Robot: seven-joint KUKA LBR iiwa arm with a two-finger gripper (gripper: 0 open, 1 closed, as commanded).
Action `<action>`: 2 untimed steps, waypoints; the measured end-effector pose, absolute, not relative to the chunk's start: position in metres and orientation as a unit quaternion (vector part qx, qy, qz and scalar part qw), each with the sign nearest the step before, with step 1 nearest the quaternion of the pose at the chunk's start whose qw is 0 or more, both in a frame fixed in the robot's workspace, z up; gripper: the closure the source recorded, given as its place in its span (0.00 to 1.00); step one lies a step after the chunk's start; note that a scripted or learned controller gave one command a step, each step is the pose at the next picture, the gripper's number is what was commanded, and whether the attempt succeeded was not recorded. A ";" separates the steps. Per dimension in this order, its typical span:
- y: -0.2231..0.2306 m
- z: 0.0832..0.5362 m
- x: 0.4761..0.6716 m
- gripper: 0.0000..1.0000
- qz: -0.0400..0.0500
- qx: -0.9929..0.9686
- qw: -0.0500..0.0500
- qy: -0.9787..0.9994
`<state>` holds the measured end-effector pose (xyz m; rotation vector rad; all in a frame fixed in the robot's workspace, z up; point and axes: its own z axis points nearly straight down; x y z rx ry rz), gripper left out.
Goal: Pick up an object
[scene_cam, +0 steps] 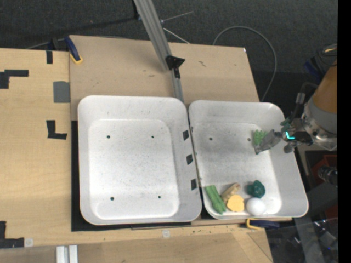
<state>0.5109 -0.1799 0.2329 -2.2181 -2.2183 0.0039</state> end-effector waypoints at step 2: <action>-0.188 0.185 0.506 0.00 0.002 -0.707 0.003 -0.707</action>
